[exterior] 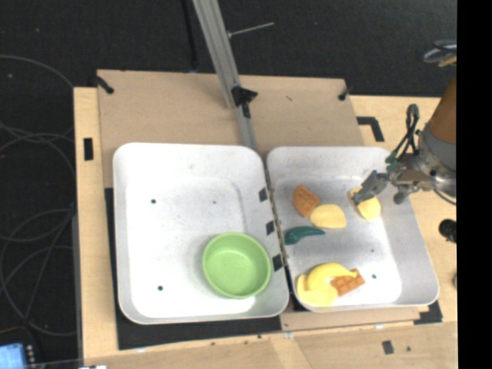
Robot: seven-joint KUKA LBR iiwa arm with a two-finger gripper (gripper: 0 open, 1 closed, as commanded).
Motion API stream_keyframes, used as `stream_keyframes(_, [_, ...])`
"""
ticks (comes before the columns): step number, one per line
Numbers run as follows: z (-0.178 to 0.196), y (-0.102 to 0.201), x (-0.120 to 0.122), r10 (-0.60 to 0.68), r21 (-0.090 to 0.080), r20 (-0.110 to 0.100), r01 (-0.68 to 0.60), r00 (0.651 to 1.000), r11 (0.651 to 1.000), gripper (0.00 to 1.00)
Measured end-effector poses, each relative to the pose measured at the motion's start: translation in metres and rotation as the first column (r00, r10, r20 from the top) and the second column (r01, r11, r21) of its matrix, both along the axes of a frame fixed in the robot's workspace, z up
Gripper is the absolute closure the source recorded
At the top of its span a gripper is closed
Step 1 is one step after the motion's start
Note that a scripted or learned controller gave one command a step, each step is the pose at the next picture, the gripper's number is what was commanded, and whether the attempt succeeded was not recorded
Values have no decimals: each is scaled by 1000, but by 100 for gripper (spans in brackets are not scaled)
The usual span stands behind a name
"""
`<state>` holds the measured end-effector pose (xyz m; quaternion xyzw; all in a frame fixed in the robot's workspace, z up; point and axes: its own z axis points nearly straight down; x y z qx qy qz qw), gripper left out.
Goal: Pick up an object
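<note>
Claw (pixel 369 193) over right bin (pixel 407 283), spread fingers just above small yellow piece (pixel 370 209); green bowl (pixel 237 264) in left bin (pixel 146 229).

Arm (pixel 444 141) cut off at right edge; pincer (pixel 370 193) fingertips blurred.

Premises present as a robotics lab: a plywood bench (pixel 192 106) on a black floor carries two white bins (pixel 154 175), a slanted metal camera pole (pixel 219 44), loose cables (pixel 31 198) at left, and a robot arm (pixel 442 141).
</note>
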<state>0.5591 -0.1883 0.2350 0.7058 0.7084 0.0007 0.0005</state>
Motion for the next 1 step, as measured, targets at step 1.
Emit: stream_keyframes(1, [0,0,0,0,0,0,0,1000,1000,0])
